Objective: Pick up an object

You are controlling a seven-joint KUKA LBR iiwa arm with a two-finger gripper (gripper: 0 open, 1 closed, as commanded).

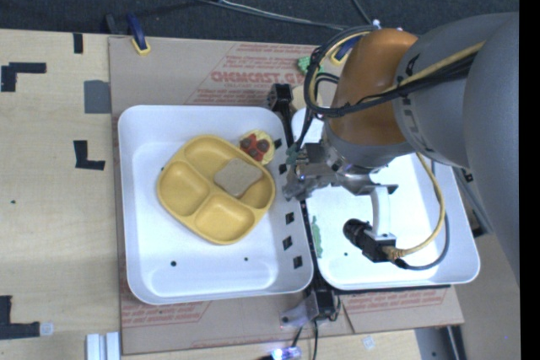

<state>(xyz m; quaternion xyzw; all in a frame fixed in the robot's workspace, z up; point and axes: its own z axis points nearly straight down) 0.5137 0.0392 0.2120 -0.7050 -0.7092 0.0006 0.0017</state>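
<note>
Camera view, arm (439, 88) bent low over right bin (447, 265), end effector (295, 173) near divided yellow tray (198, 190), grip state unclear.

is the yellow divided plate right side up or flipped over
Right side up: the yellow plate shows its open compartments, and a tan square lies in one.

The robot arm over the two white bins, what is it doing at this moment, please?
The grey arm with the orange band reaches in from the right and hangs over the wall between the two bins. Its wrist sits above the inner edge of the right bin, close to the left bin. The left bin holds a yellow divided plate with a tan square piece resting on it, and a small red and yellow object lies by the plate's upper right edge. Nothing appears lifted yet.
</note>
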